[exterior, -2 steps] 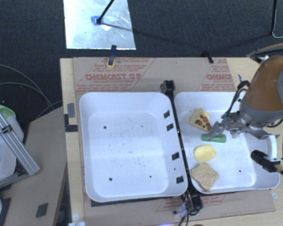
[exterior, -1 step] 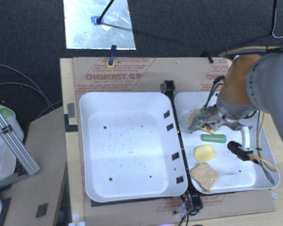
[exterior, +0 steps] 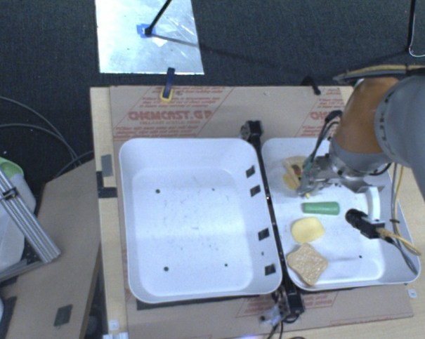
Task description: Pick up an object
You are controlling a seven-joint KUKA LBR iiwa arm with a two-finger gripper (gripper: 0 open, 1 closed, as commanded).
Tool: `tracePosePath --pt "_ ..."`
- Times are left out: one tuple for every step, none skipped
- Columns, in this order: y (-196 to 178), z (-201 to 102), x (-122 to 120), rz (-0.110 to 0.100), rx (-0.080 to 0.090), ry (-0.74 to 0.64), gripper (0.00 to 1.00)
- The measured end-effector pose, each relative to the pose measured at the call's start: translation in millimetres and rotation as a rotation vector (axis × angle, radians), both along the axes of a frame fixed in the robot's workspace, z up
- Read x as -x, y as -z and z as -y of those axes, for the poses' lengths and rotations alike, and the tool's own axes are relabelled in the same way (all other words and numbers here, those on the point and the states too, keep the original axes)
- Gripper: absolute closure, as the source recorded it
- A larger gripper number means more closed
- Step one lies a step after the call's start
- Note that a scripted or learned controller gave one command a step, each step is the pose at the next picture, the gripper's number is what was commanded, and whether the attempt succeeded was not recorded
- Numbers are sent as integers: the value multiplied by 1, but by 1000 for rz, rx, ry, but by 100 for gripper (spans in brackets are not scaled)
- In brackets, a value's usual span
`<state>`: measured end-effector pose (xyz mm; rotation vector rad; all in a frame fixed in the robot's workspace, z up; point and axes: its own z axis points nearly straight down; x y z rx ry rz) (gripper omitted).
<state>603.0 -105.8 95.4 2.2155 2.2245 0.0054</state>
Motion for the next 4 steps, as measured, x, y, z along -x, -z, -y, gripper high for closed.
tracePosePath --pt "0 0 0 0 0 0 0" --pt "11 3 -34 1 1 -1 0" --pt "-1 2 -34 2 0 -2 100" --pt "-112 -86 -53 10 -1 -9 100"
